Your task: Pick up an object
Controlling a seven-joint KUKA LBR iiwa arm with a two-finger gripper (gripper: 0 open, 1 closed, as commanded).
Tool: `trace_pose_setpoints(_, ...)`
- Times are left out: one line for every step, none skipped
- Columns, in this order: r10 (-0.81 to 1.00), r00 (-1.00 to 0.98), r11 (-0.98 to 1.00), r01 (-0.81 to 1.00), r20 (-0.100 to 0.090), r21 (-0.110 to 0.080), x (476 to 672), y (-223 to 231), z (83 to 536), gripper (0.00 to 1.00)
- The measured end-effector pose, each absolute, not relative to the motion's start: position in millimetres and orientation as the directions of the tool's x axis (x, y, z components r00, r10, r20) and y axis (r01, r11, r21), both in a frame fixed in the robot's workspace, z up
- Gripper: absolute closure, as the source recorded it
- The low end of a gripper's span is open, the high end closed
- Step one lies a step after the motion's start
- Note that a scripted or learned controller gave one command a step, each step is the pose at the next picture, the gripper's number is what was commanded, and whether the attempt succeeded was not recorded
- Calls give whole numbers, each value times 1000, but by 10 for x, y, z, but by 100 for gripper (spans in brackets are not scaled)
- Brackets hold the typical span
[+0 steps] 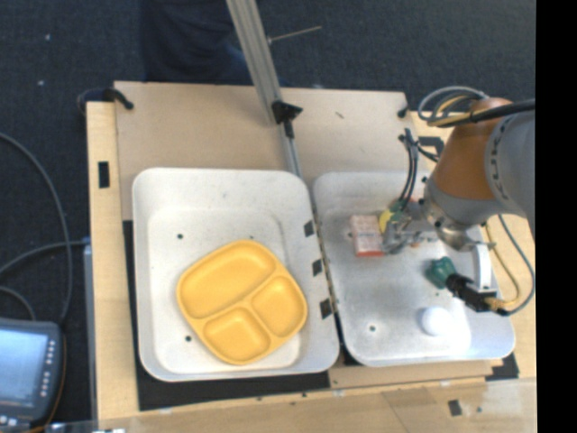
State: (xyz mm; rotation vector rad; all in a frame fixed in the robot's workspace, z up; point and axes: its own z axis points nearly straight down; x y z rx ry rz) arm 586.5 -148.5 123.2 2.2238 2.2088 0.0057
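Observation:
In the right bin (pixel 388 332) lie a small white and red box (pixel 365 235), a dark green object (pixel 439 271) and a white ball (pixel 435 320). My gripper (pixel 394 234) is down over the bin's upper middle, right beside the box's right edge. A small yellow-green piece (pixel 395 214) shows just above the gripper. The view is too coarse to tell whether anything is held. The grey arm with its orange band (pixel 464 165) comes in from the right.
The left bin (pixel 158 197) holds a yellow divided plate (pixel 241 300). A metal pole (pixel 261 61) slants over the bench from the top. Cables (pixel 505 269) hang along the right bin's right side.

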Motion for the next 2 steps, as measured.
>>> trace_pose_setpoints(1000, 5, -5, 1000, -2, 7, 5824, -1546, 1850, 100)
trace_pose_setpoints(1000, -2, 2, 1000, -3, 8, 5843, -1563, 2396, 100)
